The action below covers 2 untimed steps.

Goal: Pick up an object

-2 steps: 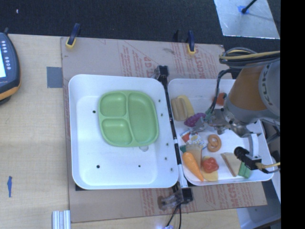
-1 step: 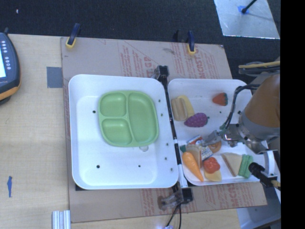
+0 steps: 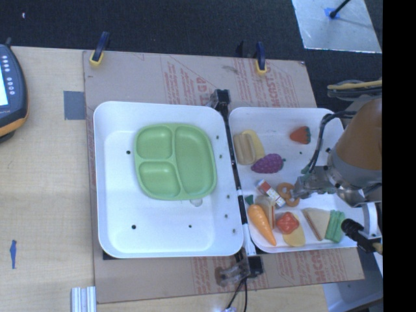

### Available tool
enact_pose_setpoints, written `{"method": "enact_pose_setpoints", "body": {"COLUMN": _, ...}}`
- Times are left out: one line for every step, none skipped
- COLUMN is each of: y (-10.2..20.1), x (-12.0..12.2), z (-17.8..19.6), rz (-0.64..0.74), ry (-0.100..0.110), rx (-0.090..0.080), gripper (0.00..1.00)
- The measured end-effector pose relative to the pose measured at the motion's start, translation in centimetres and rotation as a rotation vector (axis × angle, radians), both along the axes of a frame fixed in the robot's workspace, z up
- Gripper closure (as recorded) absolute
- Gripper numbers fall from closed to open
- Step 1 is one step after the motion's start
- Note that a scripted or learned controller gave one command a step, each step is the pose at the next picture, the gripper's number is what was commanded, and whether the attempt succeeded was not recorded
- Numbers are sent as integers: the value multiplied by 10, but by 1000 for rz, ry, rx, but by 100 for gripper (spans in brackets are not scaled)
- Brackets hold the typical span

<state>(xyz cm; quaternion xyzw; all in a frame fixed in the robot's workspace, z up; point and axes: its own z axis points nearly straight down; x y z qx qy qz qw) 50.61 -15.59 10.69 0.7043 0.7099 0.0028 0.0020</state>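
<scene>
Tool low over the right bin
It hung beside a small tan pretzel; its grip state could not be told.

A pale wood-grain bench fills the left and centre of the frame, overlaid by a sheet of brown cardboard printed with faint red lettering. Two clamps, one with a yellow tip at upper left and another at upper centre, pin the cardboard's far edge. A grey tape square sits on the bench at left. Beyond the bench, dark carpeted floor spans the top, with a bright pale patch at upper right. A handheld control pendant rests at the far left edge.
</scene>
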Motion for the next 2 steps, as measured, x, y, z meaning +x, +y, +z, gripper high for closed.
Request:
{"method": "enact_pose_setpoints", "body": {"y": 0, "x": 0, "z": -1, "rz": 1, "ry": 1, "rx": 0, "gripper": 0}}
{"method": "enact_pose_setpoints", "body": {"y": -1, "x": 0, "z": 10, "rz": 3, "ry": 2, "rx": -1, "gripper": 100}}
